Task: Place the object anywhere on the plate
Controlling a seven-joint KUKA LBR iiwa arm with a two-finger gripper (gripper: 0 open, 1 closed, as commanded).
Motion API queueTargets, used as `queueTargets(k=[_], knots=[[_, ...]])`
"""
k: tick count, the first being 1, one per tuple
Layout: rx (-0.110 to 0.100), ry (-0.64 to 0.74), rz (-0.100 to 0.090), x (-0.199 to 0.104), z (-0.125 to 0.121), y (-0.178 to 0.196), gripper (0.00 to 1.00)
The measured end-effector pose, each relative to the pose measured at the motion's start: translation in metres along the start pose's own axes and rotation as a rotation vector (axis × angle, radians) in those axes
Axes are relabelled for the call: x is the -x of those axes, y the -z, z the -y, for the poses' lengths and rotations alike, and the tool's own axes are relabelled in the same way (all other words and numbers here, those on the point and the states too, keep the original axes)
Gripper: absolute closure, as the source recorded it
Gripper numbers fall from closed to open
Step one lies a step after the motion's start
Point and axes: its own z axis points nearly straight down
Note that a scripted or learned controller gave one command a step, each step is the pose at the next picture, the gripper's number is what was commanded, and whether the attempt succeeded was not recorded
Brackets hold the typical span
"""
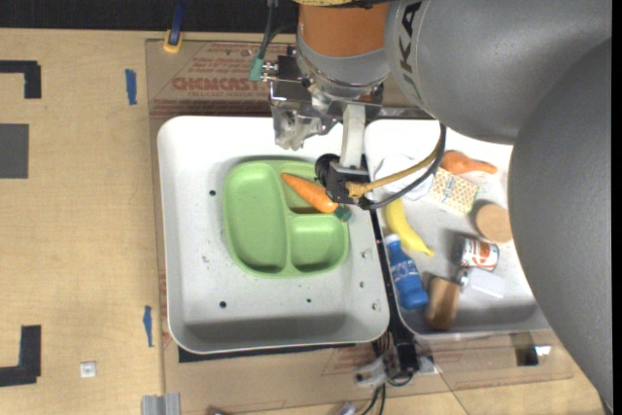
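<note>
One carrot point(309, 192) is the task's thing. It lies on the green plate point(258, 224) in the left bin point(185, 209), slanting across the plate's far right corner, with its green end toward the right rim. The gripper point(292, 126) hangs over the bin's far side, just beyond the plate and apart from the carrot. Whether it is spread or pressed together I cannot tell. The carrot looks like a toy: probably light, stiff, smooth and apt to roll, tapering to a thin tip. A hold across the thicker middle, square to its length, seems safest. As it lies, placement looks done. The right bin point(476, 314) holds a banana point(408, 230).
</note>
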Motion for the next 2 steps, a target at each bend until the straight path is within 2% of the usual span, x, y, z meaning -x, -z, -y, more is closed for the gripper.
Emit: queueTargets(k=[1, 2], knots=[[0.0, -0.001, 0.002, 0.001, 0.0, 0.0, 0.0], [-0.006, 0.077, 0.002, 0.025, 0.043, 0.034, 0.0]])
